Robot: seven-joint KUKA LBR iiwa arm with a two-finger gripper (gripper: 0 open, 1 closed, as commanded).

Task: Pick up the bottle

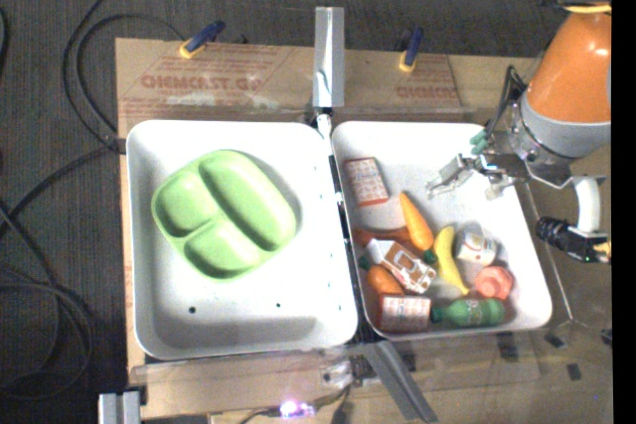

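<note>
A green bottle point(469, 313) with a dark cap lies on its side at the front of the right bin point(417, 142), among other toy food. My gripper point(444, 175) hangs over the bare back part of that bin, well behind the bottle and a little to its left. Its silver fingers point(434, 183) point left and stand open with nothing between them. The grey arm with its orange band point(576, 65) reaches in from the right.
Packed around the bottle are a can point(402, 313), a banana point(447, 258), a carrot point(417, 221), a small white jar point(475, 245), a red piece point(494, 283) and a red-and-white box point(366, 181). The left bin point(149, 313) holds a green divided plate point(227, 212).
</note>
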